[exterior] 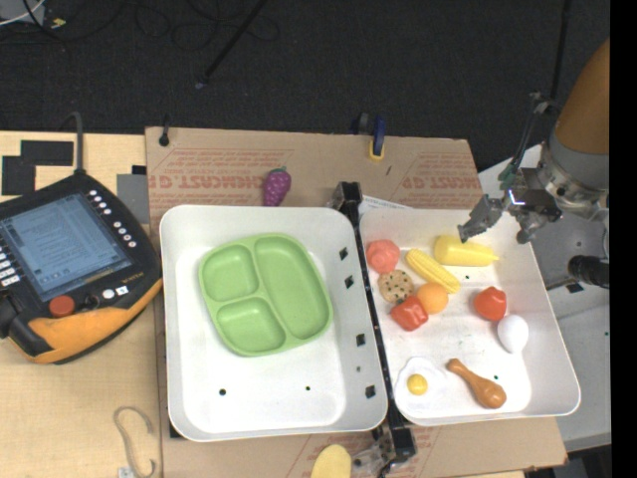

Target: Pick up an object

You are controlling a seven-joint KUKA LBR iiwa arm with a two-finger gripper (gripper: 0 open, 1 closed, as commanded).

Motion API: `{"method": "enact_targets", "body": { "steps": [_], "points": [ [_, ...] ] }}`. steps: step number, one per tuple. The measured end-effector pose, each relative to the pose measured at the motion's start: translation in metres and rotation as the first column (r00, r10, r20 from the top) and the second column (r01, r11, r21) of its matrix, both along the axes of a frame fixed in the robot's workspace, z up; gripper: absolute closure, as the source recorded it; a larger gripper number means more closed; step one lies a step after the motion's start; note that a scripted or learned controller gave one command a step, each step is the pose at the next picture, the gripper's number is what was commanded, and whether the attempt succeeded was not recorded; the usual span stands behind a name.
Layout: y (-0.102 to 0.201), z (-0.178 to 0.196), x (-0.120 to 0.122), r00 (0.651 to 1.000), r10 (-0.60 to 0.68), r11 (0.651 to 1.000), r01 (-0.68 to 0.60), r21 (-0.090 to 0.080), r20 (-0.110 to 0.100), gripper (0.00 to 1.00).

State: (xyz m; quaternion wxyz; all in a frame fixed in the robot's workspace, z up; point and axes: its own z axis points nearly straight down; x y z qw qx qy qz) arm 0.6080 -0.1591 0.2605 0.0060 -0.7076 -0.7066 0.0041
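- Nearest the camera, a yellow lemon-like toy (331,460) is lying on the cardboard just below the two bins; a pale hook-shaped piece (136,434) is lying at the bottom left of the bench.
- In the right bin (557,391), along its near side, a fried egg toy (419,379) is sitting beside a brown drumstick (477,383); a white egg (513,333) is resting a little further back, near the right wall.
- In the middle of that bin, a red pepper-like piece (409,313), an orange ball (432,298), a cookie (396,286) and a red tomato (489,303) are clustering together; the orange ball is touching the red piece.
- Further back, a pink round toy (382,256) is lying near the divider; a corn cob (432,270) is slanting beside it; a yellow banana-like piece (465,254) is lying at the far end of the bin.
- In the left bin (189,386), a green three-compartment tray (265,294) is sitting with its compartments bare.
- To the left of the bins, a teach pendant (70,257) with an orange grip is resting on the bench.
- The gripper (504,219) is hovering over the far right corner of the right bin, just above and right of the banana-like piece; its dark fingers (476,219) are spreading apart, released, with nothing between them.
- Beyond the bins, a purple grape toy (276,186) is lying on the cardboard sheet (219,167); a blue and yellow clamp (376,137) is gripping its far edge.
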Motion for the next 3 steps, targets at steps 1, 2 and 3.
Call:
{"method": "enact_targets", "body": {
  "steps": [1,2,3],
  "points": [
    [0.0,0.008,0.002,1.0,0.002,1.0,-0.002,-0.002,0.012,0.0],
    [0.006,-0.04,0.006,1.0,0.002,1.0,-0.002,-0.001,0.008,0.0],
    [0.015,-0.096,0.004,1.0,0.001,1.0,-0.001,0.0,0.007,0.0]
  ]
}}
